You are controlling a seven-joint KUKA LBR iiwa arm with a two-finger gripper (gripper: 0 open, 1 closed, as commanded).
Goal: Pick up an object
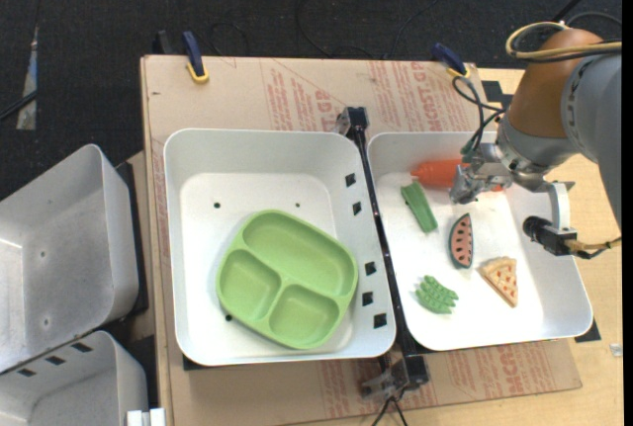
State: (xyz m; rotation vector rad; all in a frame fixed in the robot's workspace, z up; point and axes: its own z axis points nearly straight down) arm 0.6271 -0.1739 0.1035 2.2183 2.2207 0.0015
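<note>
The right bin (564, 310) holds an orange carrot (434, 172) at its far edge, a green pod (419, 207), a watermelon slice (461, 240), a pizza slice (500, 280) and a green pea cluster (435, 295). My gripper (465, 189) hangs low at the carrot's right end, above the watermelon slice. Nothing shows between its fingers.
The left bin (188, 167) holds a green divided plate (287, 278). A black divider with clips runs between the bins (371, 216). Spare white bins (59, 246) sit off the bench's left side. Cables trail from the arm on the right.
</note>
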